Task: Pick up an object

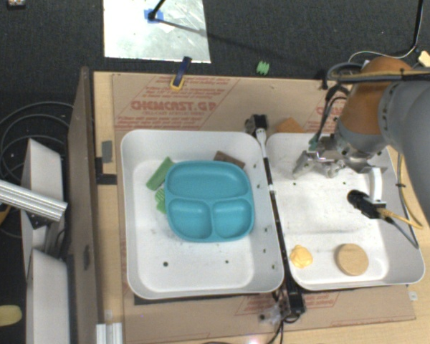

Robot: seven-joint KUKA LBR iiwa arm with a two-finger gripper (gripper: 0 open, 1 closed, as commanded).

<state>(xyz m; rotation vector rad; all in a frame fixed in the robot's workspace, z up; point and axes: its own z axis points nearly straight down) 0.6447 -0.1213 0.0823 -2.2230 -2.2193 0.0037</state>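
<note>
Camera view: two bins, frame centre.
Left white bin [140, 264]: blue three-compartment plastic tray [208, 199] over green pieces [158, 174].
Right white bin [401, 267]: yellow lump [300, 256], round tan disc [352, 259] — lower edge, likely targets.
Two-finger gripper [312, 160]: upper right, above bare floor — fingers spread, holding nothing.

A blue tray [208, 200] hides most of a green block [158, 174] and a brown piece [229, 159] in the left bin [150, 264], while the arm [408, 113] runs off the right edge, covering the right bin's [322, 278] far corner.
</note>
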